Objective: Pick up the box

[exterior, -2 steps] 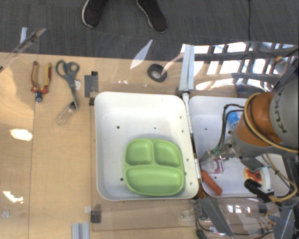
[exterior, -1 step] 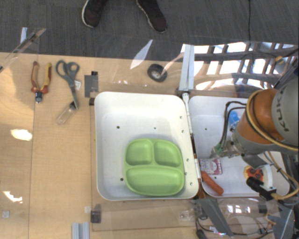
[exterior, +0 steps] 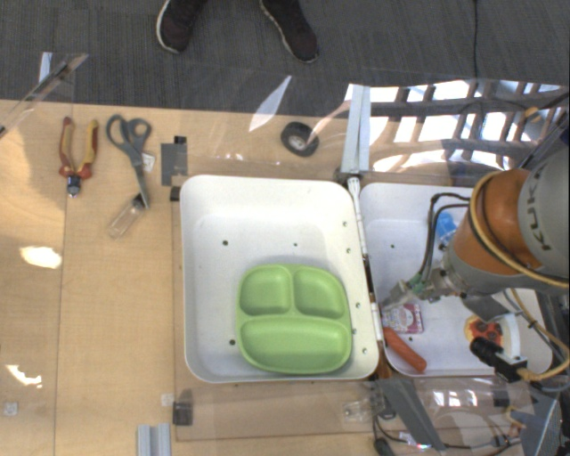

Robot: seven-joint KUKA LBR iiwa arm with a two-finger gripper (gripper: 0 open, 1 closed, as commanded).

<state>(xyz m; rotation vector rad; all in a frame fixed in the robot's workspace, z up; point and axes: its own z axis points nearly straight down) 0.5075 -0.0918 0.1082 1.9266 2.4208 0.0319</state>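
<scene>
Camera view, read left to right. On the wooden bench at far left lie red-handled pliers and grey scissors, well apart from the work. A roll of dark tape sits beyond the bins.

The left bin holds a green divided plate in its near half. It has no part in the task.

The right bin holds the box, a small white and pink carton lying near the bin's left wall, toward the near side. An orange-red object lies just beside it on the near side.

The gripper hangs directly over the far edge of the box, close to it. Whether it is open or closed cannot be told, and no grasp on the box is visible.

Judgement: the step in hand is the approach or descent, and the pick is not yet made. The next move calls for a straight drop centred on the box, keeping off the bin wall and the orange-red object.

The arm enters from the right. Beyond the bench lies dark carpet, with a bystander's shoes.
</scene>
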